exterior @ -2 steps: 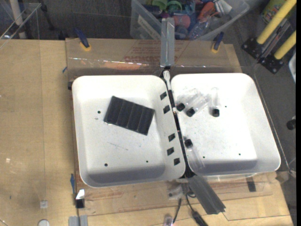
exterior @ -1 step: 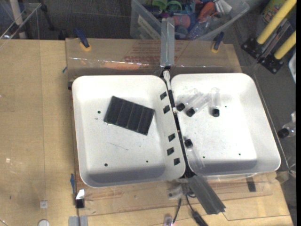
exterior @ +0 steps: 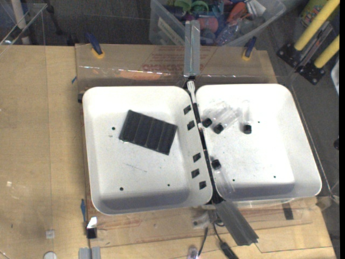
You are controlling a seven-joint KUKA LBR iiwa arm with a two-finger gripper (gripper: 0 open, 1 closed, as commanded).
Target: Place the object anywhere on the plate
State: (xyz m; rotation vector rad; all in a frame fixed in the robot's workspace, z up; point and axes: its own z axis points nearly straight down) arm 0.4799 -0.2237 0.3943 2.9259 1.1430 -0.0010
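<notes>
The dark ribbed plate [exterior: 148, 132] lies flat in the left bin [exterior: 102, 190], a little tilted, near the middle of its floor. In the right bin [exterior: 280, 182] lie some clear plastic pieces with black caps [exterior: 223, 117], close to the divider between the bins, well apart from the plate. The state of the claw I cannot tell. Both bins stand on the wooden surface [exterior: 38, 144].

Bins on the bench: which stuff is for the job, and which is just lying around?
For the job: dark plate in left bin; clear black-capped pieces in right bin.
Lying about: tub of toys; yellow tubes; blue clamps.
</notes>
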